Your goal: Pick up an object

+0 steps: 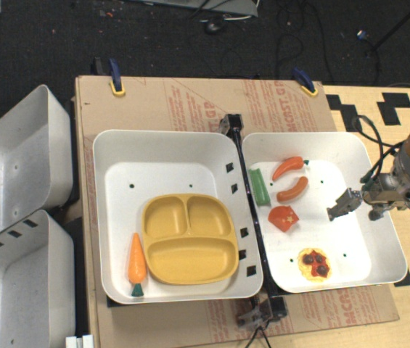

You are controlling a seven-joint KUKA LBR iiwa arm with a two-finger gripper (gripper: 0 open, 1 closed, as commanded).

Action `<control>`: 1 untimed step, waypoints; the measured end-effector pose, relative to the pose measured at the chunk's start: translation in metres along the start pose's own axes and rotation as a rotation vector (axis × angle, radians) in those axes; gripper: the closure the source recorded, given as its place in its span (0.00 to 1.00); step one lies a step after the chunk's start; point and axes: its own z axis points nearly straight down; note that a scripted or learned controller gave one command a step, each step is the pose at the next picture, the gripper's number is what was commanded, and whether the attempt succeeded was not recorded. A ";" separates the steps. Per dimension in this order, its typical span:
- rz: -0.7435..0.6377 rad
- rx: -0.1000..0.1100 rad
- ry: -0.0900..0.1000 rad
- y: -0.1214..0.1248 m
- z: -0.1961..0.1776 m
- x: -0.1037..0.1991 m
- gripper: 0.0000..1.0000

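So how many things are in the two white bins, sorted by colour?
Orange: 3, the carrot and two sausages
Yellow: 2, the divided plate and the little pizza
Red: 1, the red piece
Green: 1, the green stick
Total: 7

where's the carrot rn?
The carrot lies in the left bin near its front-left corner, right beside the left edge of the yellow divided plate, green top pointing toward the front rim.
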 end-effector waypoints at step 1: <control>-0.004 -0.012 -0.002 0.002 -0.006 0.001 0.00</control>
